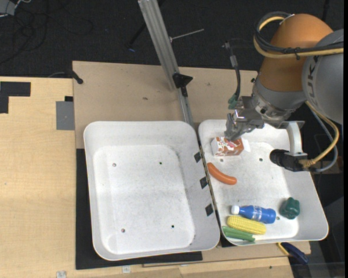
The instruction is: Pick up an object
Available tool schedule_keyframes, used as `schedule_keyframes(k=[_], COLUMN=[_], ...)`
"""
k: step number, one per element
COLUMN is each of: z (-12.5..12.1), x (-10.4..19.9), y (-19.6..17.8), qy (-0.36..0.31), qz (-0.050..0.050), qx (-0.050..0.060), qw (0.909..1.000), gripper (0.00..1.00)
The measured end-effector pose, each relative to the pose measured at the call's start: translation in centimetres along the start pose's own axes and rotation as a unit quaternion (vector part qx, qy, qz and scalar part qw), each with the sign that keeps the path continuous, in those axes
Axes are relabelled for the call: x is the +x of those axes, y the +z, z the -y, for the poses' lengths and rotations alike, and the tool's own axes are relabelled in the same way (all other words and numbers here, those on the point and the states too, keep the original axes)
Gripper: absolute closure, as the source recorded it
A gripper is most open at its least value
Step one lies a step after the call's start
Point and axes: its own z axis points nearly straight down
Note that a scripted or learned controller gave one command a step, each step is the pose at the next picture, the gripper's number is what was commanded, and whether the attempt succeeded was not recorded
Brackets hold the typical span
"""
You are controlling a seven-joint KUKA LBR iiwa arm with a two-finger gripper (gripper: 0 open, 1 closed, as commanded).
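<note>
The gripper [236,127] hangs over the upper left part of the right bin [301,210], directly above a small red-and-white packet [227,147], and its tip seems to meet the packet's top edge. From where I stand I cannot tell whether the claw is apart or together; the dark metal blurs into the packet and the wrist covers the rest. The grey arm [327,74] with its orange band runs off the frame at three o'clock, so its base is cut off.

The packet's print is too small to read. At five o'clock from it lies an orange sausage-shaped toy [221,174], a little apart. Along the bin's six o'clock rim sit a blue bottle [256,213] with a white cap, a yellow corn cob [247,225] touching it from below, and a green pod [239,234] pressed against the rim. A dark green lump [289,207] rests at three o'clock from the bottle, near the right wall; its shape is hard to make out.

The middle of the right bin is bare, leaving open room between packet and bottle. The left bin [98,155] lies alongside, joined by black clips at the shared edge.

Both bins rest on a tan board [122,91] over a pale wooden bench [29,172]. A slanted aluminium rail [162,45] rises at twelve o'clock against a dark floor.
</note>
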Motion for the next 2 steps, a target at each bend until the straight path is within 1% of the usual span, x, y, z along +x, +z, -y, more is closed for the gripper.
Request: schedule_keyframes(k=[1, 2], z=[-1.2, -2.7], x=[5.3, 10.6], y=[1.8, 3.0], qy=[0.0, 0.002], qz=[0.0, 0.001], qx=[0.002, 0.001], qw=[1.0, 1.0], gripper=[1.0, 1.0])
